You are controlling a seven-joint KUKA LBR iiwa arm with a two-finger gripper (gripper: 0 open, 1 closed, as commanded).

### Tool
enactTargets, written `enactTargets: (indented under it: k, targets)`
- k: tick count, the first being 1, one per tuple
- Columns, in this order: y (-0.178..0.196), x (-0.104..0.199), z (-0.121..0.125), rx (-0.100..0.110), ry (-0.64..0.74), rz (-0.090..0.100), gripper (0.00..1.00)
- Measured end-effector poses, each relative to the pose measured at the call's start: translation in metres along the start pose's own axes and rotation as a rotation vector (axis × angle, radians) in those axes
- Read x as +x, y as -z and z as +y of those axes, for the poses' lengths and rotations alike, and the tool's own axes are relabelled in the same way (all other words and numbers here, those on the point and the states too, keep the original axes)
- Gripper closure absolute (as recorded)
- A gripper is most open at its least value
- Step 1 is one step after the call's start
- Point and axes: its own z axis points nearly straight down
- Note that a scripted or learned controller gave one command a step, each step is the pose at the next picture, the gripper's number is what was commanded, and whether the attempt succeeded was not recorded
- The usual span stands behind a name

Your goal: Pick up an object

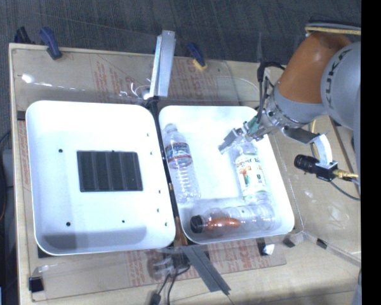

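My jaws (240,135) hang low in the right bin (206,116), near its back right part, just above the top end of the labelled bottle (251,173). Whether they're spread or pinched, can't tell; the metal parts blur together there. Nothing visibly between them, so no grasp to claim.

Progress: early. I judge the approach done or nearly so; closing, lifting and clearing the bin all left.

Labelled bottle lies flat along the bin's right wall, long axis running front to back, one end up under my jaws; which end has the cap, can't tell. Second bottle (181,164) lies near the left wall, about parallel, cap toward the back. Third bottle (232,221) lies crosswise along the front wall, dark cap pointing left, reddish stuff inside.

Left bin (44,126) holds a dark ribbed panel (110,171). Both bins sit on the desk (82,68).
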Motion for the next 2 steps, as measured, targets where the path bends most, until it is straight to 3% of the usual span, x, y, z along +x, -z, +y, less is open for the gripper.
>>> enactTargets:
  k: [2]
  targets:
    - [-0.0044,0.0028,-0.0061,0.001,0.028,0.001,0.0]
